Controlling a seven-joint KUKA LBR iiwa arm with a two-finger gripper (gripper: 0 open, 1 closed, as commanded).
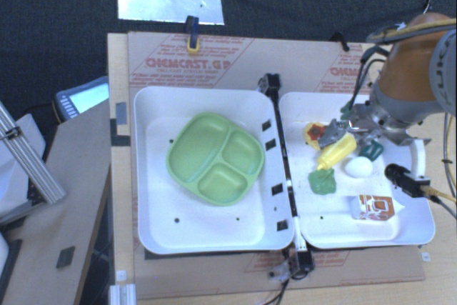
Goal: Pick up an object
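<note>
The right bin [335, 233] holds several small items. A yellow bottle-shaped toy [337, 152] lies tilted near the middle, with a red and yellow item [315, 133] just to its upper left. A green broccoli piece [322, 181], a white egg [359, 168], a teal piece [370, 150] and a white and orange carton [373, 207] lie around it. My gripper [345, 127] hangs low over the bin's upper part, right above the yellow toy's upper end. The arm's wrist hides what lies beneath it.
The left bin [158, 225] holds a light green divided plate [215, 158]. A black divider with clips [280, 153] runs between the bins. A black cable part [404, 181] of the arm hangs over the right bin's right side.
</note>
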